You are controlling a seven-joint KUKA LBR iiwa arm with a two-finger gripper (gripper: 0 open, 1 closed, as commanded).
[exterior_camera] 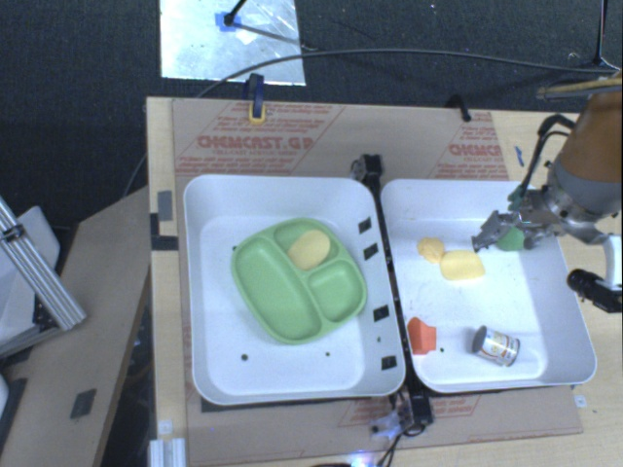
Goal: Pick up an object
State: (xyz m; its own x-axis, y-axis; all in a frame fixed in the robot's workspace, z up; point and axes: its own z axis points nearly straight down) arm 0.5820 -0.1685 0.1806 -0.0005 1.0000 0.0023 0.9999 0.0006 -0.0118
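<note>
"CHEMCAST" lettering (255, 143) on board, gripper (490, 235) over right bin (545, 300)

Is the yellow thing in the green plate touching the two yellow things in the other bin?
Apart. The camera view shows the yellow piece lying in the green tray in the left bin, while the two yellow pieces lie in the right bin.

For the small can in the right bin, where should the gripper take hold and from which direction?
Grip the small can across its round body, coming straight down from above. It lies on its side, clear of the orange block, so fingers could likely straddle its narrow width.
</note>
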